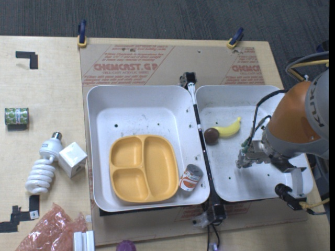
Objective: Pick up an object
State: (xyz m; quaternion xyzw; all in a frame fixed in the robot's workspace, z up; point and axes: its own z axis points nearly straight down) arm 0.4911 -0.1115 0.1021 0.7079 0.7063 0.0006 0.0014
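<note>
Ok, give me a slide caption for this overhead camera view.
Claw low in the right bin near a banana; yellow divided plate in the left bin.

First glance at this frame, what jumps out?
The orange divided plate fills much of the left bin, with a small can lying at its right edge. In the right bin, a banana lies beside a dark round fruit. The gripper hangs over that bin's floor, apart from both.

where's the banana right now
The banana lies in the right bin, near its upper left, touching a dark round fruit on its left; the gripper is just below and right of it.
</note>
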